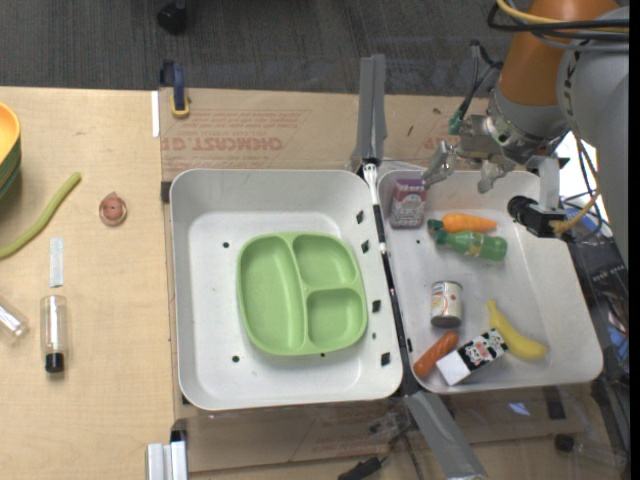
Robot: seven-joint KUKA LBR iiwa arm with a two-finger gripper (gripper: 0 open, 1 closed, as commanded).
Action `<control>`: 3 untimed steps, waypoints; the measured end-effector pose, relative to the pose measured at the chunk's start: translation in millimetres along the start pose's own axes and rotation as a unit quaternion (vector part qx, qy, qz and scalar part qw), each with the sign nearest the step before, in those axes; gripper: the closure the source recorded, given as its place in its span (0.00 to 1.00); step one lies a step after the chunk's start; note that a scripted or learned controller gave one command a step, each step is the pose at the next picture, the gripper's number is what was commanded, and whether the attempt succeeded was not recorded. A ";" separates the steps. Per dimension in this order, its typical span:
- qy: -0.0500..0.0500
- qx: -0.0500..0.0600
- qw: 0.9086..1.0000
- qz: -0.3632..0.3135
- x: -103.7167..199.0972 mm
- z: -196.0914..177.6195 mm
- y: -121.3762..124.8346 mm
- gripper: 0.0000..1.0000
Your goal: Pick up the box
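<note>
Down at the near edge of the right bin sits the cow-print carton, black-and-white patches, lying on its side beside a red sausage-like toy and a banana. That carton is well away from the jaws, toward the camera and down the bin.

Much closer to the jaws is the box, pinkish-purple, tucked into the bin's far left corner. It lies just to the left of the jaws and a touch nearer the camera, standing with its long axis running roughly away from the camera, along the bin's left wall. One silvery finger hangs just beside its upper right corner, apart from it as far as I can judge.

The jaws look spread, two prongs parted with nothing between them. So the move to come is a short sideways shift left and a drop.

Between box and carton: a carrot and a green bottle just below the jaws, then a small can.

Over in the left bin, farther left of the jaws, rests a green divided plate, three compartments, nothing in them.
</note>
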State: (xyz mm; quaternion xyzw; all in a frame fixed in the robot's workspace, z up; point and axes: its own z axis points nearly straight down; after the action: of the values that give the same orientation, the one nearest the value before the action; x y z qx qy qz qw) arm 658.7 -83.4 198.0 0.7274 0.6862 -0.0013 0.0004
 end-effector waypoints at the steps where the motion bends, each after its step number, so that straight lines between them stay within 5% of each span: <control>1: 0.001 0.000 0.992 -0.129 -21.3 71.0 -42.3 0.00; 2: 0.001 -0.001 0.989 -0.149 -22.5 103.7 -83.8 0.00; 3: 0.000 -0.001 0.991 -0.137 -17.2 104.7 -8.1 0.00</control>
State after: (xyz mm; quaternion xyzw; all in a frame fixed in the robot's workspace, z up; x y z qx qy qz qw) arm 649.5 -100.4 93.4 0.6269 0.7791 -0.0004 0.0008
